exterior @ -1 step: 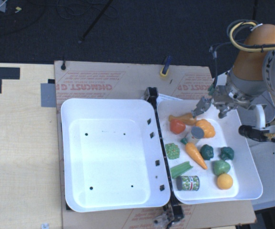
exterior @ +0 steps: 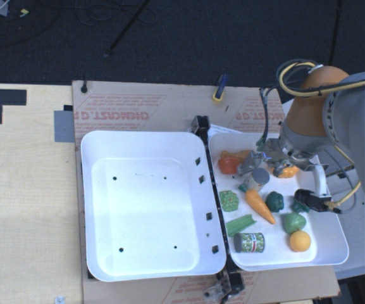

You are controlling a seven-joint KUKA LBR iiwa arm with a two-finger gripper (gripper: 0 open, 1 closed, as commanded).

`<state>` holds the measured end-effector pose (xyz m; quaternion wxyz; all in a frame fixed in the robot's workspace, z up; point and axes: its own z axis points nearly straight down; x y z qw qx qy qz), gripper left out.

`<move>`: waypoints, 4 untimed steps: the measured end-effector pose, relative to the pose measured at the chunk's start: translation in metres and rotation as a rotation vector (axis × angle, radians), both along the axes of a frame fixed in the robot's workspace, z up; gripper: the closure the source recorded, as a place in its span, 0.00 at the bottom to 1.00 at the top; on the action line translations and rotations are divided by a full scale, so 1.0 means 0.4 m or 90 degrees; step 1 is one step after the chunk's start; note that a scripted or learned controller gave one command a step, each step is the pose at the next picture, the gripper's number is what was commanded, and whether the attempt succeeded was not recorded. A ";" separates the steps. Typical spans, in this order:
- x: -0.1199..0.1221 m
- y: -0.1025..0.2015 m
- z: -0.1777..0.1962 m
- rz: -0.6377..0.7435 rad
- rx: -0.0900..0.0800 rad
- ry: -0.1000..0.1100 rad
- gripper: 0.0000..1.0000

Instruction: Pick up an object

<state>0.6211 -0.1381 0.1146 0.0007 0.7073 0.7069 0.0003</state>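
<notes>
- While the arm reaches in from the right of the frame, we see its gripper (exterior: pixel 257 170) low over the upper part of the right bin (exterior: pixel 334 252), right of centre in the frame.
- Whether its pincer is open or closed we cannot tell; the fingertips merge with the toys beneath them, and nothing shows clearly between them.
- We judge the step in hand to be the descent onto a piece, so nothing is yet picked up.
- Nearest the tool lie a red toy (exterior: pixel 229 164) to its left, an orange piece (exterior: pixel 287 171) to its right and the carrot (exterior: pixel 260 206) just below.
- To do this well, we would settle on one piece and centre the fingers across its narrow side; the carrot, long and tapered, offers the plainest grasp across its middle.
- We would keep clear of the dark green piece (exterior: pixel 274 201) beside the carrot, since crowded neighbours may block a finger.
- Lower in the bin lie a bumpy green toy (exterior: pixel 229 200), a flat green pod (exterior: pixel 240 223), a small can (exterior: pixel 251 242), a green pepper-like piece (exterior: pixel 294 221) and a round orange fruit (exterior: pixel 300 240).
- These are small, smooth, bright plastic-looking toys, likely light and prone to slip.
- At the centre of the frame sits the left bin (exterior: pixel 87 201).
</notes>
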 end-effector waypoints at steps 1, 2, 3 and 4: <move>-0.161 0.120 -0.062 -0.003 0.000 -0.001 0.00; -0.031 -0.029 -0.066 -0.001 -0.001 0.000 0.00; -0.037 -0.026 -0.041 -0.002 0.001 0.003 1.00; 0.040 0.138 -0.036 0.004 0.000 0.008 1.00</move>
